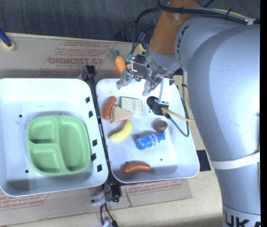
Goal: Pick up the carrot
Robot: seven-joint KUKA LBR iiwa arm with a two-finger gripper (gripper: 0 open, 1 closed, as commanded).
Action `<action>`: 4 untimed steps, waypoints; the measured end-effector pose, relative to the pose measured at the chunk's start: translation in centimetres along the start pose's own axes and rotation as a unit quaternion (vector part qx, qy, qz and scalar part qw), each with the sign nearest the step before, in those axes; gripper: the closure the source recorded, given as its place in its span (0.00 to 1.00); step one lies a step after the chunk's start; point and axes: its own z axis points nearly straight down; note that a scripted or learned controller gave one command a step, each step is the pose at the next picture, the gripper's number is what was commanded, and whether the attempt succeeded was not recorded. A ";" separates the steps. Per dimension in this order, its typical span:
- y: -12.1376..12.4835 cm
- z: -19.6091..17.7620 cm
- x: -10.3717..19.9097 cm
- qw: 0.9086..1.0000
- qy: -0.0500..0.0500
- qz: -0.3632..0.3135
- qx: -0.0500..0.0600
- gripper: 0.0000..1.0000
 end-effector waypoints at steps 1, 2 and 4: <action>2.1 -3.4 -7.2 0.993 0.000 0.118 -0.002 0.00; 1.6 9.6 -4.6 0.964 0.002 0.265 -0.004 0.00; 2.1 -9.1 -11.5 0.977 0.001 0.214 -0.001 0.00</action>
